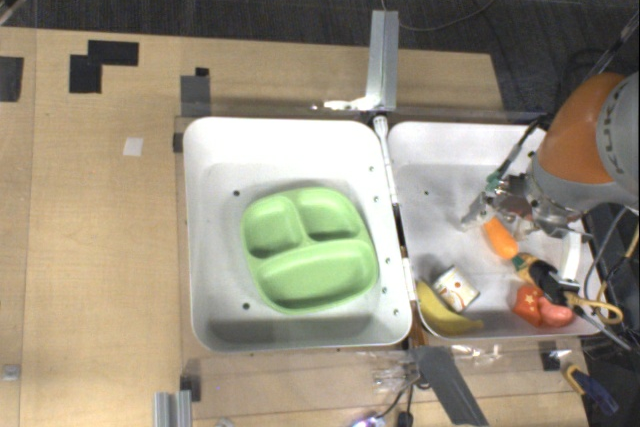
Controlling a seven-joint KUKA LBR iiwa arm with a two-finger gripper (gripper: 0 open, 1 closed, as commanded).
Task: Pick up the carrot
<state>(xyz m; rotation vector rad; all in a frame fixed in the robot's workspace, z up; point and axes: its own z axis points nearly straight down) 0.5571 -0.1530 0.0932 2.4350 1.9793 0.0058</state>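
Observation:
The carrot [499, 239], short and orange with a green end pointing lower right, lies in the right bin [440, 165] toward its right side. My gripper [506, 207] hangs just above the carrot's upper end, coming in from the right under the grey and orange wrist [585, 140]. From this view the carrot looks to be right at the gripper's tip, and I cannot tell whether they touch.
A banana [443, 313] and a small white box [458, 289] sit at the right bin's front edge. A red fruit [541, 307] lies in its front right corner. The left bin [215, 215] holds a green divided plate [310, 250].

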